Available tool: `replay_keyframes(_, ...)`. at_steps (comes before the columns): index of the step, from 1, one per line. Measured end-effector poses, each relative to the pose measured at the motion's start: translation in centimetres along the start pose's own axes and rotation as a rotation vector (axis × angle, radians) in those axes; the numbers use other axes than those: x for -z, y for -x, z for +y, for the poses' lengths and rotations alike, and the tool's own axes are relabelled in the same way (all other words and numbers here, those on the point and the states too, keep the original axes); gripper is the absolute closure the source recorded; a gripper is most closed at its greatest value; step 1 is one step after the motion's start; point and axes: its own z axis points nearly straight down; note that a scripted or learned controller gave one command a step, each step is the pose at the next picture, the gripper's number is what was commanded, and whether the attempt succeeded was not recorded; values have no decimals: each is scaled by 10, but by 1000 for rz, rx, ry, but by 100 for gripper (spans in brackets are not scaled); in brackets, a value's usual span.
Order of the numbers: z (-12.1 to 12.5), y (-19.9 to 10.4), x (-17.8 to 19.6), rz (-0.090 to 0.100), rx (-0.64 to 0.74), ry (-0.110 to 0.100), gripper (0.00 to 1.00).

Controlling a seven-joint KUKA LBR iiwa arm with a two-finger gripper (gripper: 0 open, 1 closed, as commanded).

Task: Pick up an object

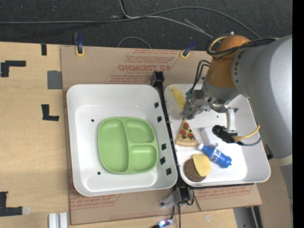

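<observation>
Single fixed camera sitting above bench (28,103), looking down at slant; taking in both white bins (80,127) whole; arm (266,80) entering from right.

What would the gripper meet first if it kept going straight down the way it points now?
Probably the yellow banana at the back of the right bin: the gripper hangs just beside it, the pizza slice nearer the camera. Depth is unclear, so it might reach the bin floor instead.
</observation>
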Motion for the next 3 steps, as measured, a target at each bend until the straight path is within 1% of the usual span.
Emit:
replay_keyframes(1,3,8,56,1,-2,2,100)
replay_keyframes(2,11,14,113,0,-1,5,100)
replay_keyframes(3,11,13,125,1,-1,1,100)
